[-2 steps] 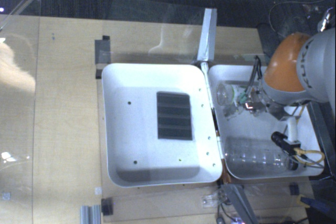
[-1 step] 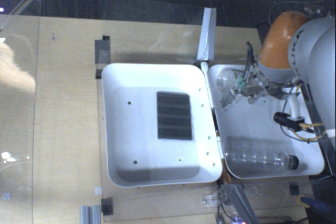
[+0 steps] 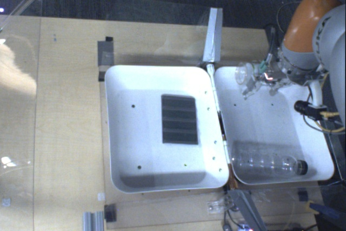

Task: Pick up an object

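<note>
You are looking down on a pale wooden bench (image 3: 59, 132) carrying two shallow white bins side by side; the left bin (image 3: 121, 116) is the larger in this view, and a dark ribbed rectangular pad (image 3: 179, 119) lies flat near its middle, its long sides running toward the bin's near and far edges; the right bin (image 3: 270, 121) touches it along a shared inner edge; a clear plastic bottle (image 3: 267, 164) with a dark cap lies on its side along the right bin's near edge, cap end pointing to the near right corner, neck close to the bin's right wall; your arm (image 3: 313, 24) comes in from the right, its orange band over the far right corner of the right bin; the gripper (image 3: 258, 77) sits low over the far edge of that bin, near its far left corner, well apart from the bottle; a small clear, glassy-looking shape shows at the gripper's tip, but the view is too blurred for you to tell what it is or whether it is gripped, and how far the gripper is parted cannot be told; a grey upright bar (image 3: 212, 35) stands just beyond the bins at their shared far corner; small dark brackets (image 3: 106, 54) sit by the left bin's far left corner.
</note>
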You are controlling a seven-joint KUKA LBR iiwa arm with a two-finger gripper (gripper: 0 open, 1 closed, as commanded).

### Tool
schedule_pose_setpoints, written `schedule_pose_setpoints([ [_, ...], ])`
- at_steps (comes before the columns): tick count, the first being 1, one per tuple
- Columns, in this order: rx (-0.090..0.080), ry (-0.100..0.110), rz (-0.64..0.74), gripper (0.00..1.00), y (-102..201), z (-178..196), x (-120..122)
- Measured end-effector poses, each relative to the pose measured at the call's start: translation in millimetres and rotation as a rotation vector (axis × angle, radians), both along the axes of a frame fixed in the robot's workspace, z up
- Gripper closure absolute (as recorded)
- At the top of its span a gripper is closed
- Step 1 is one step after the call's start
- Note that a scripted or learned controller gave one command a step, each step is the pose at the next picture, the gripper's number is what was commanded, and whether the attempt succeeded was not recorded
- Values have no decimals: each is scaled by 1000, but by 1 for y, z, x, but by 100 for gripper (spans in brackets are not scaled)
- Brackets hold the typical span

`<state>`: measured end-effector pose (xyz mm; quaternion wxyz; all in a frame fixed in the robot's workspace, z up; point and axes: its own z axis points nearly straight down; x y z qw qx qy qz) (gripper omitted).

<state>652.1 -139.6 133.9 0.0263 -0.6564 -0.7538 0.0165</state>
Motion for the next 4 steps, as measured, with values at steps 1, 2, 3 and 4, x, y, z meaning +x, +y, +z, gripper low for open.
schedule_pose_setpoints([
  [1,-15,-67,-137,0,-42,57,-146],
  [2,-14,-72,-82,0,-58,-44,-117],
  [3,-16,-67,-196,0,-48,-26,-81],
  [4,-22,-68,-413,0,-37,-46,-86],
])
